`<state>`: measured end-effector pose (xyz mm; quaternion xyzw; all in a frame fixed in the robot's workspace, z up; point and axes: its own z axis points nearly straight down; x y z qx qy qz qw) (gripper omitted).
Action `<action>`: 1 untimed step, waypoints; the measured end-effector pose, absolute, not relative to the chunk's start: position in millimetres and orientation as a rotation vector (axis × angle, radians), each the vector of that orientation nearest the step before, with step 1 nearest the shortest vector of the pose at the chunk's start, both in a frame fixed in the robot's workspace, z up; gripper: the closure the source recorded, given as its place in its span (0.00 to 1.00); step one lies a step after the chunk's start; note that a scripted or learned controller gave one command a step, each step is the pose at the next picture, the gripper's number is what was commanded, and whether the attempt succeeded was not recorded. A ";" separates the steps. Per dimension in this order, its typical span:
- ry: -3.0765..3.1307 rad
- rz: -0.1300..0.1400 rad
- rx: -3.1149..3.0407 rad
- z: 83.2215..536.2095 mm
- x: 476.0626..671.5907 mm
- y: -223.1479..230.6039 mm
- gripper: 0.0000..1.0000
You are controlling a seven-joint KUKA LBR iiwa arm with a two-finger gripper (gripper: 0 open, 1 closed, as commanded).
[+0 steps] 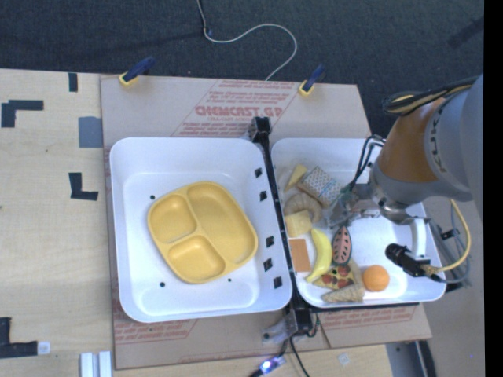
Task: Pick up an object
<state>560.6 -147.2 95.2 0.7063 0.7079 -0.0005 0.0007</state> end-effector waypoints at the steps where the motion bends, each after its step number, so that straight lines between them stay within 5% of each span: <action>1: 2.221 0.001 2.220 141.1 552.9 -145.8 1.00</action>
